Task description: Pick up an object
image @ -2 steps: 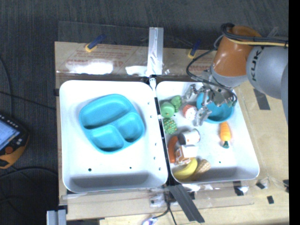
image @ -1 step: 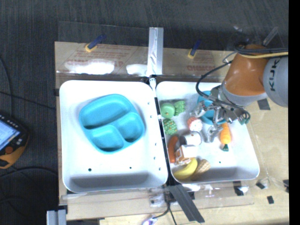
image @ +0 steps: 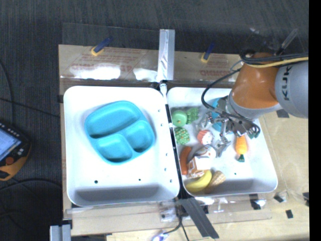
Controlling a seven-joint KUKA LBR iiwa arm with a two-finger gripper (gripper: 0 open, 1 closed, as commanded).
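So the gripper (image: 220, 134) is down in the right bin (image: 263, 177), low over the toy pile in the middle; honestly can't tell whether it's open or closed. Just under it sits a small red-and-white piece (image: 204, 137). An orange carrot (image: 241, 146) lies toward the bin's right edge, and a yellow banana (image: 196, 181) rests at the front edge. The left bin (image: 80, 185) has a blue divided tray (image: 119, 130).

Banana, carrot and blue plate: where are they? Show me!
Banana (image: 197, 183): camera view, middle of its yellow curve.
Carrot (image: 241, 145): camera view, orange body above the green tip.
Blue plate (image: 119, 130): camera view, ridge between its compartments.
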